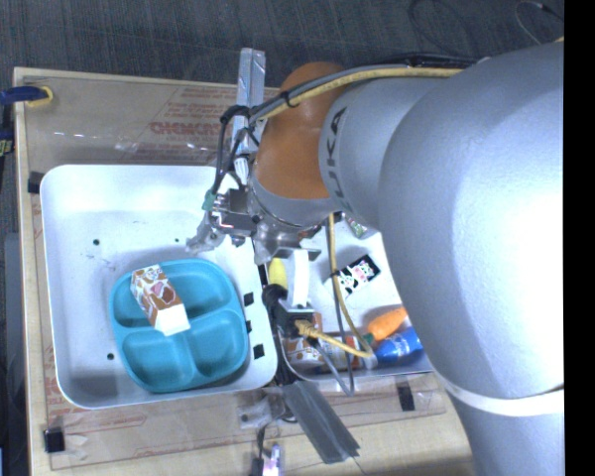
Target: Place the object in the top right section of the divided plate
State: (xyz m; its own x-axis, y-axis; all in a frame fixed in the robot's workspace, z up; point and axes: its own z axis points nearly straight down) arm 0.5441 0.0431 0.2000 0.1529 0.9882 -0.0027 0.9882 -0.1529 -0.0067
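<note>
While the grey arm (466, 216) takes up most of the right half of the camera view, its bulk hides nearly all of the right bin (377, 266) and a good part of the wooden table (109, 107) that carries both bins. Its orange band (293, 162) sits above the wrist, close over the wall shared by the two bins, with a yellow cable (397, 70) running along the top of the arm. The left bin (79, 216) lies open to view, a shallow white tray with a bare floor along its upper and left sides. Inside it, toward the lower middle, rests the blue divided plate (183, 325), turned at a slant. The tool (218, 221) hangs just beyond the plate's upper right corner, over the white bin floor; whether its fingers are parted or together cannot be told, and nothing shows between them. On the plate lies the object (157, 298), a small brown and white carton, resting in the upper left section with its lower end on the ridge at the plate's middle. In the visible strip of the right bin lie a black and white patterned card (357, 272), an orange item (389, 321) and a blue item (402, 346) just beside it, near the bin's lower edge. A blue clamp (20, 95) grips the table's far left corner.
</note>
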